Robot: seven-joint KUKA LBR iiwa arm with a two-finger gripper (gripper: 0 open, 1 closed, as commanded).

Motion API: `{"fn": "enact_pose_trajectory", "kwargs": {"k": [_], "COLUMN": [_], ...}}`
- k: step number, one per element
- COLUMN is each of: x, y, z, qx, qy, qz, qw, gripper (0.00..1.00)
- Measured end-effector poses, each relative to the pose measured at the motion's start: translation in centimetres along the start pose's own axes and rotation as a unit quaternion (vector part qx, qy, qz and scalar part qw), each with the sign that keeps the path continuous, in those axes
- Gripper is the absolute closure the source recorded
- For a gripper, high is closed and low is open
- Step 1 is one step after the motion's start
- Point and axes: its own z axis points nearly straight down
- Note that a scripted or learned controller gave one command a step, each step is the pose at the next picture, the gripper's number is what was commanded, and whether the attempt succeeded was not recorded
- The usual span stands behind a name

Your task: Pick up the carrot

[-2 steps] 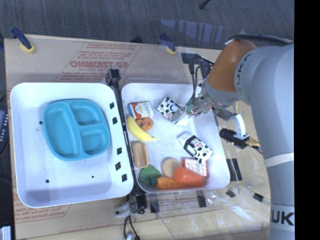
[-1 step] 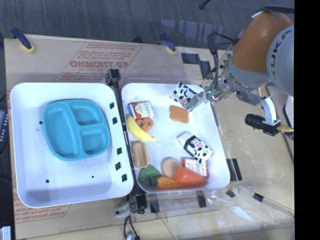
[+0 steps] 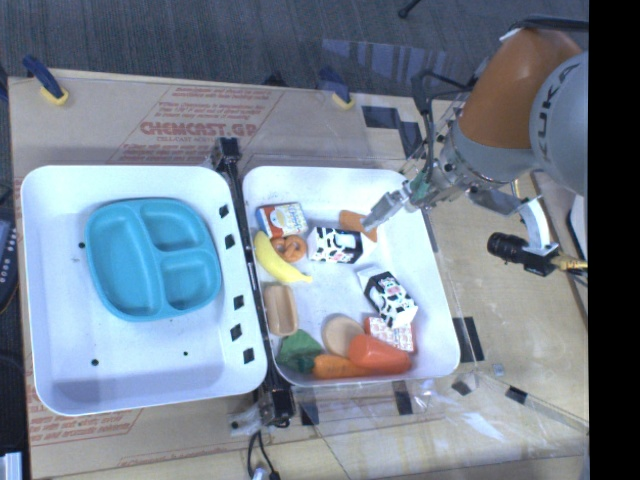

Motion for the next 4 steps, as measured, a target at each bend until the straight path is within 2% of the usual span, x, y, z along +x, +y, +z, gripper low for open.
{"fn": "enact_pose_trajectory", "kwargs": {"k": [1,2,3,4], "x": [-1.8,-3.9,-4.1,-4.1], "y": [1.4,4.4,4.5,4.6], "z": [8.1,12.1,14.4,13.2], "qx": [0.005,-0.013,-0.001,-0.002], "qy": [0.003,-0.008,-0.001,-0.002], "qz": [0.013,0.009,0.111,0.108], "qw": [0.9999,0.9998,0.9938,0.9941], "gripper": [0.0,0.0,0.0,1.0]}}
